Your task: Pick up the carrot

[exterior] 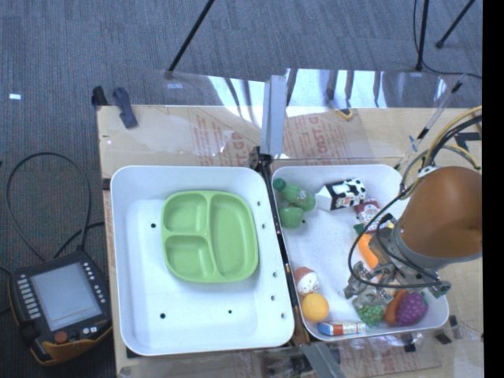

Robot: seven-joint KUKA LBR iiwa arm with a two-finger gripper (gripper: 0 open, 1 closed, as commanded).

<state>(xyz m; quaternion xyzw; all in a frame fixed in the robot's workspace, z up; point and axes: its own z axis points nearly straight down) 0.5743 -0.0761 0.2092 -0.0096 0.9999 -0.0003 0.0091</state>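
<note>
Over the right bin [311,333], the jaws [370,280] hang low — whether they are wide or narrow I cannot tell. Just beside them lies the carrot [367,250], ungrasped. Approach is under way — next they must centre on it.

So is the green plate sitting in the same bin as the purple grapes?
No, the green plate lies in the left bin, and the purple grapes lie in the right bin.
</note>
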